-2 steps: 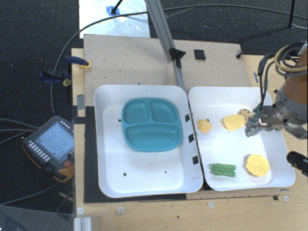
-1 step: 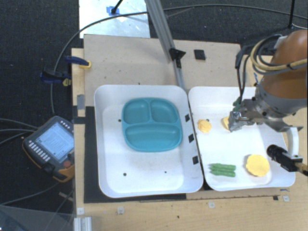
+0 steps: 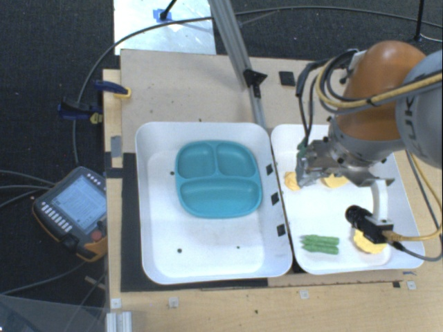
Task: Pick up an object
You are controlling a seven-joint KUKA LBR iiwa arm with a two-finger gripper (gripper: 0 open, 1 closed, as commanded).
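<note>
I am hanging over the right bin, my claw sitting low at its left side, and whether it is wide or narrow I cannot tell — the wrist body is hiding that end of it. Nothing is showing as gripped.

The nearest thing to me is a yellow piece lying on the bin floor just beside the claw, with a second yellow bit peeking out on the other side of the wrist. They are looking like small toy food, so I am judging them light and probably smooth plastic, liable to skid if I am pinching a rounded edge; I am favouring a hold across the narrow width, near the middle.

Nearer the front rim, the green beans are lying flat — thin and low, hard to get under. Another yellow piece is lying near them, partly under a black fitting.

The left bin is holding a teal divided plate, stiff and broad, awkward for me.

No brand or label is readable; the pendant screen is too blurred.
</note>
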